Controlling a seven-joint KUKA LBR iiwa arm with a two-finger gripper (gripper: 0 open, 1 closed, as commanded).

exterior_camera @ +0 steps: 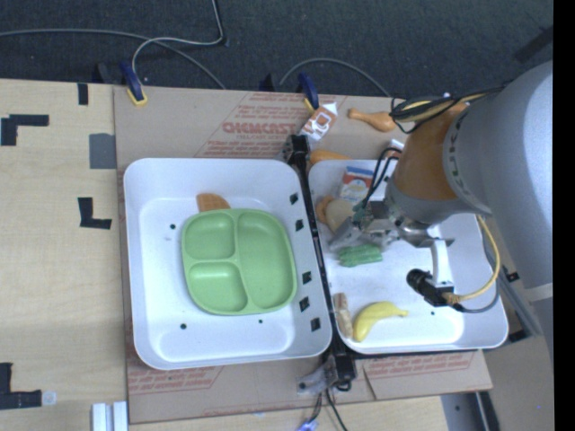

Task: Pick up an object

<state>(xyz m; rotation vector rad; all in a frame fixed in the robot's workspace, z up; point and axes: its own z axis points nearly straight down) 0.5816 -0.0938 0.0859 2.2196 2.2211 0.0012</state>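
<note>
My gripper (355, 230) is low in the right bin (476, 330), near its left wall. Directly under its tip lies a green oblong object (361, 257). A beige rounded object (337, 212) rests just up-left of the tip, with a white packet (356, 185) behind it. A yellow banana (377, 318) lies at the bin's front, and a brown stick (342, 313) sits beside it against the left wall. The wrist hides what is right beneath it.
The left bin (153, 241) holds a green divided plate (239, 260) with an orange piece (213, 202) behind it. Outside the bins, on the cardboard at the back, lie an orange toy (373, 118) and a small packet (317, 121). A black cable connector (422, 284) hangs from the arm.
</note>
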